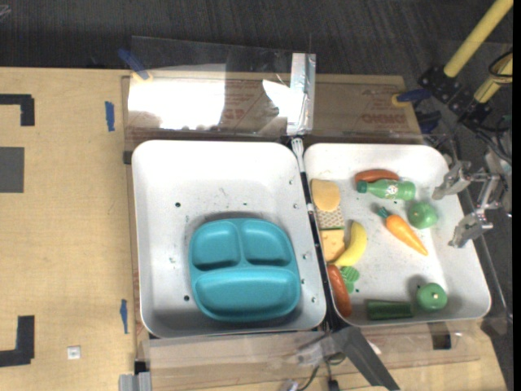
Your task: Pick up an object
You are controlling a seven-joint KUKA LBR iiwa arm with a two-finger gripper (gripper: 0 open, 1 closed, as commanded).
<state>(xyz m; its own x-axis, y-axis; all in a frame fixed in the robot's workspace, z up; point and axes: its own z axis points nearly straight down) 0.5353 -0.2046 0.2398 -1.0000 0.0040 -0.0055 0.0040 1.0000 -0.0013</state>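
Note:
The right bin [464, 296] holds several toy foods: a red sausage [377, 175], a green bottle [389, 190], a carrot [404, 232], a banana [353, 245], a green apple [431, 296] and a dark green cucumber [388, 308]. My gripper [457, 208] hovers over this bin's right edge, just right of a round green toy [422, 215]. Its two metal fingers [450, 183] stand apart, open, with nothing between them.
The left bin [155, 177] holds a teal divided tray [242, 268]. A bread slice [326, 194], a cheese wedge [332, 241] and a red pepper [339, 290] lie along the right bin's left wall. A clear plastic sheet [220, 96] stands behind the bins.

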